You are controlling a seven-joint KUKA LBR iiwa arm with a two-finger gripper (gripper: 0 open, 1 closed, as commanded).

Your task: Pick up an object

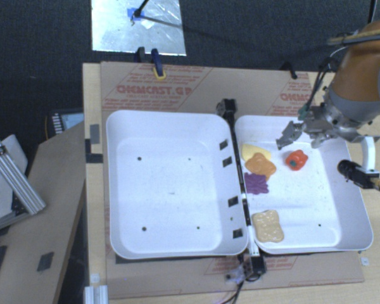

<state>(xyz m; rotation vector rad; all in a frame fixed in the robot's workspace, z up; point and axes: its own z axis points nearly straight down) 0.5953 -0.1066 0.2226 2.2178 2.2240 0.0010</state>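
Note:
My gripper (303, 139) hangs over the back of the right bin (351, 223), open, with its two fingers spread apart. A red pepper-like toy (296, 160) lies just below and between the fingertips, and nothing is held. To its left sit a yellow piece (254, 150), an orange piece (261, 164) and a purple grape bunch (256, 183). A beige cracker-like piece (268, 226) lies near the bin's front left corner.
The left bin (171, 182) stands beside the right one, with a black divider strip (235, 170) and clips between them. Both rest on a cardboard sheet (196, 84). A black fitting (354, 173) sticks in over the right bin's right rim.

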